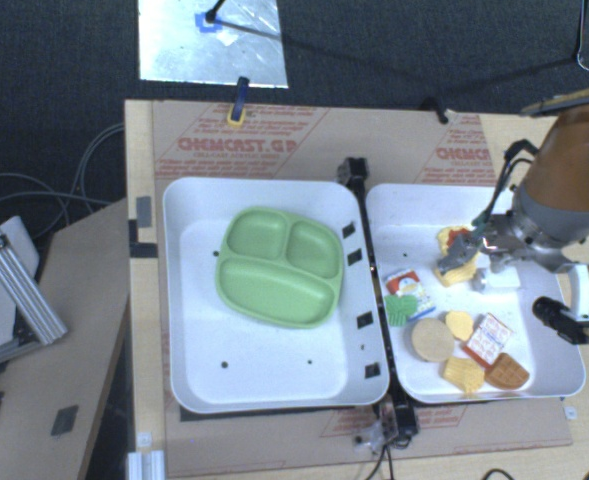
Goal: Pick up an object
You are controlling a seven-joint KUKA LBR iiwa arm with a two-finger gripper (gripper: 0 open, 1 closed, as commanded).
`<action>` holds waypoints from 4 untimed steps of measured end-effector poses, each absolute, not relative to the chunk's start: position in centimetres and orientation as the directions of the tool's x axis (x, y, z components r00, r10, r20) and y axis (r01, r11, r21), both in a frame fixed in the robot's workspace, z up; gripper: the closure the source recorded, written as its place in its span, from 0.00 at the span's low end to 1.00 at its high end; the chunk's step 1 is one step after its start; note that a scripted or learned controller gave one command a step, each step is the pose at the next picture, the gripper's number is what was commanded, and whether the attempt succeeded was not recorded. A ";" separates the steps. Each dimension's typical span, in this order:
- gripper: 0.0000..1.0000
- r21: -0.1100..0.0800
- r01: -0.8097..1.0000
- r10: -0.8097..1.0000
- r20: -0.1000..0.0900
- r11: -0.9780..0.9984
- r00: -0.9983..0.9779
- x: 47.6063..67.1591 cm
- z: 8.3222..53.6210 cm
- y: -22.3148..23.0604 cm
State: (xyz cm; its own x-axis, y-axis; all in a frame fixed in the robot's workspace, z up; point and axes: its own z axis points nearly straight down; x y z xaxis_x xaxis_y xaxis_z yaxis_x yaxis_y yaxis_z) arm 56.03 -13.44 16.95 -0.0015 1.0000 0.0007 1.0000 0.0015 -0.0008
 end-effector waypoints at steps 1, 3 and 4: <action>0.00 -0.001 1.000 1.000 0.000 0.001 -0.001 55.7 11.4 -14.3; 1.00 0.002 1.000 1.000 0.000 0.001 -0.001 55.8 9.5 -14.3; 1.00 0.005 1.000 1.000 -0.001 0.004 -0.004 55.7 15.8 -14.1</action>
